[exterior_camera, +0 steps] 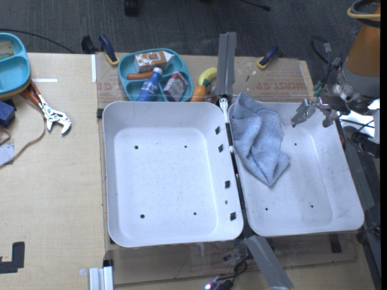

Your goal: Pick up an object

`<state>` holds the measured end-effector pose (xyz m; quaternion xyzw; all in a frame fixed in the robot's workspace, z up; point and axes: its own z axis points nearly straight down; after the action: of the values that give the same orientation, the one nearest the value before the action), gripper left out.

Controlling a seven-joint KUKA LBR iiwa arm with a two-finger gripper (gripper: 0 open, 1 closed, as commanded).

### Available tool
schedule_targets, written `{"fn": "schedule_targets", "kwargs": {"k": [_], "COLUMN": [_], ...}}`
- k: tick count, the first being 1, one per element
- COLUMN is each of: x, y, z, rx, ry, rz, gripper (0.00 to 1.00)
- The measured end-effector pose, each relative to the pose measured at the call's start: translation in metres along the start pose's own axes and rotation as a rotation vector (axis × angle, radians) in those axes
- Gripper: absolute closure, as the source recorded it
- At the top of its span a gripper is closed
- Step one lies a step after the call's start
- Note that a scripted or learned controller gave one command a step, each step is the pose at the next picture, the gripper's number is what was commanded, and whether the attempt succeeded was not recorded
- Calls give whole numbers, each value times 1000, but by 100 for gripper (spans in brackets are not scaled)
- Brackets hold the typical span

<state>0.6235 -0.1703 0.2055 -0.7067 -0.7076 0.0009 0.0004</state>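
A crumpled grey-blue cloth (260, 139) lies in the right bin (314, 204), against its left wall and reaching toward the back corner. My gripper (314, 116) hangs over the back right part of that bin, to the right of the cloth and apart from it. Its two fingers (300, 114) stand spread with nothing between them, so it is open. The grey arm with its orange band (366, 53) comes in from the upper right.
The left bin (163, 174) sits beside the right one, with a grey divider post (227, 62) behind their shared edge. A blue tray (154, 74) of small items and a banana (207, 76) lie behind the bins. A wrench (54, 118) rests on the wooden bench at left.
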Motion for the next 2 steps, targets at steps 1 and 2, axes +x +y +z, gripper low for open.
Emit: {"fn": "schedule_targets", "kwargs": {"k": [1, 2], "x": [-50, 21], "y": [-49, 26], "z": [88, 108], "rx": [1, -4], "ry": [4, -1], "rz": [-171, -306], "gripper": [0, 0]}}
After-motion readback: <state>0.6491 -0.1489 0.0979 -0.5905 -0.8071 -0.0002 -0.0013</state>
